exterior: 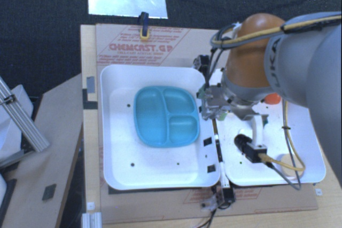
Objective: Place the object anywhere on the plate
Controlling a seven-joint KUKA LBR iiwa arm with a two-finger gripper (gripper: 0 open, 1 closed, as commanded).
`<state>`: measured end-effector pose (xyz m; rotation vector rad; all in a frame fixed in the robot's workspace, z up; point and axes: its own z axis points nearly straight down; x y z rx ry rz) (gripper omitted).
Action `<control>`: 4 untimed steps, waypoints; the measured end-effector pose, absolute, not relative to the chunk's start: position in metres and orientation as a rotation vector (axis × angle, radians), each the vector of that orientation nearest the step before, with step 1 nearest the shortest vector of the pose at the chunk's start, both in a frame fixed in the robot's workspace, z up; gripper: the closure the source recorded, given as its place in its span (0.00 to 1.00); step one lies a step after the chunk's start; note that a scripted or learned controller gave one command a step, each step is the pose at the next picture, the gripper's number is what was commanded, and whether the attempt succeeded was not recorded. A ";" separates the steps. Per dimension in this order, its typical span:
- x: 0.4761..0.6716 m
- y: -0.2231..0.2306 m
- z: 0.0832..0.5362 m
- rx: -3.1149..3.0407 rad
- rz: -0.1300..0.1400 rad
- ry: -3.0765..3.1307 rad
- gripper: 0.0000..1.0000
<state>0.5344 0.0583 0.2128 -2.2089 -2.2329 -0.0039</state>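
While the grey arm (299,56) covers much of the right bin (304,168), the left bin (115,168) holds a blue divided plate (165,116) with bare white floor around it. An orange object (272,98) peeks out beside the arm. Farther back, cardboard (141,46) reads "CHEMCAST GP".

Blue plate (164,116) in white bin (120,168), grey arm (310,61) w/ orange band (255,50), maybe orange-red obj (272,98)
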 end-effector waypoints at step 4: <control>0.543 0.118 0.219 -2.220 -0.001 -2.223 0.00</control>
